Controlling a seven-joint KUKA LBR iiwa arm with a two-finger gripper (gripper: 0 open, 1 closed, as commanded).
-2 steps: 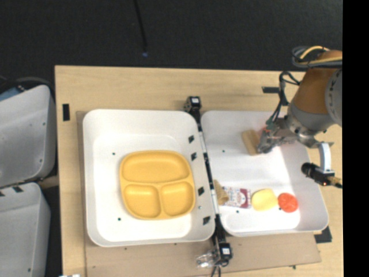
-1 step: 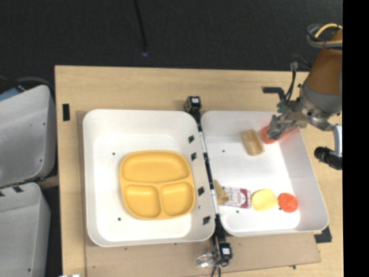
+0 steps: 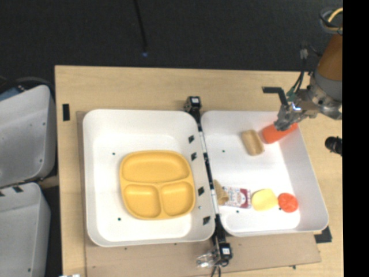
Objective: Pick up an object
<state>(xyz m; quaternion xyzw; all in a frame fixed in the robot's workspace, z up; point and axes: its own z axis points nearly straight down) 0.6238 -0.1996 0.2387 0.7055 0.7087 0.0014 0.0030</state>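
You're watching gripper (image 3: 286, 120) hovering at carrot's (image 3: 277, 132) upper end, likely lining up grasp; finger state: cannot tell.

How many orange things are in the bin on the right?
2. One long orange piece lies at the far right of the right bin, right under the gripper. One round orange piece sits at the near edge, beside a yellow piece. The arm might hide more.
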